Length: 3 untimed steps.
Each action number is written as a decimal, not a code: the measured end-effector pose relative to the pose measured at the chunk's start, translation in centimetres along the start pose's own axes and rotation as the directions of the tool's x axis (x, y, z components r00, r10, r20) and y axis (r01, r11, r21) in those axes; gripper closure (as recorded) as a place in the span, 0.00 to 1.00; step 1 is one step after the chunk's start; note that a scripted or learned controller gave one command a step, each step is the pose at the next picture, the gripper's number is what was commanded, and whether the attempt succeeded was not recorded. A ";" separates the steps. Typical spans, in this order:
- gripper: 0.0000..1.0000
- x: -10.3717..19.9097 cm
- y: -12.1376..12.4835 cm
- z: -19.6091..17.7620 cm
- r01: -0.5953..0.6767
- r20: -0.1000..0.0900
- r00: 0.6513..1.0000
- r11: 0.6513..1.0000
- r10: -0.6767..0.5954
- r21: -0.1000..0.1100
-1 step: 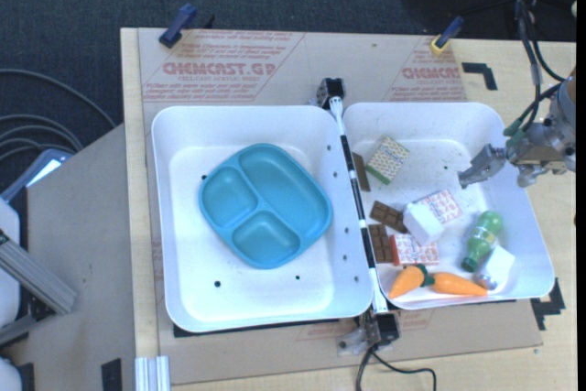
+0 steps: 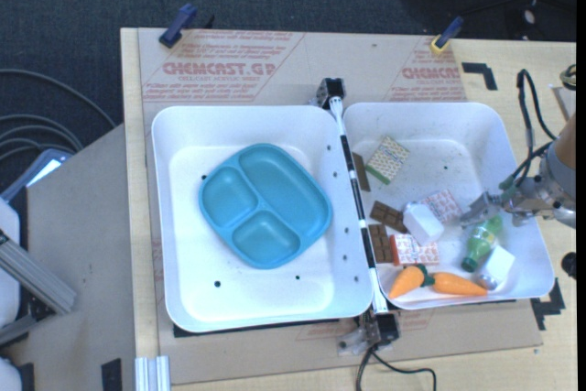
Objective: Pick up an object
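The right bin (image 2: pixel 476 119) holds several small items. A green bottle (image 2: pixel 479 244) lies near the right wall, with a white piece (image 2: pixel 499 266) beside it. Two orange carrots (image 2: pixel 439 282) lie along the front wall. A white block (image 2: pixel 422 221), a red-and-white packet (image 2: pixel 414 249), a pink patterned packet (image 2: pixel 444 203), brown bars (image 2: pixel 383 229) and a checkered packet (image 2: pixel 388 157) sit toward the middle and left. My gripper (image 2: pixel 494 206) reaches in from the right edge, low over the bin, just above the green bottle's top. Nothing visibly hangs from it.
The left bin (image 2: pixel 179 197) carries a blue divided plate (image 2: pixel 265 204). A black-and-white rail (image 2: pixel 350 188) separates the two bins. The arm (image 2: pixel 558 188) crosses the right bin's right wall. Clamps sit at the bench's back edge (image 2: pixel 179 25).
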State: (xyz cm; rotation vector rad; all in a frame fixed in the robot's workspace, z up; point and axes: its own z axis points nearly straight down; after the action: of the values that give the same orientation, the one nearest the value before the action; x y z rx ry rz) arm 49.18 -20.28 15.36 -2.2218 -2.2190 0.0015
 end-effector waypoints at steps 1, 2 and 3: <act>0.00 0.1 -1.3 5.8 0.001 -0.001 1.000 1.000 -0.001 0.000; 0.00 0.7 7.8 6.9 0.002 0.000 1.000 1.000 -0.002 -0.003; 0.00 0.1 3.2 6.9 0.001 0.000 1.000 1.000 -0.001 0.000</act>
State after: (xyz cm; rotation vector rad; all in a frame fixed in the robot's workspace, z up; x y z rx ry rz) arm 52.41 -20.16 8.45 -2.2211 -2.2198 0.0013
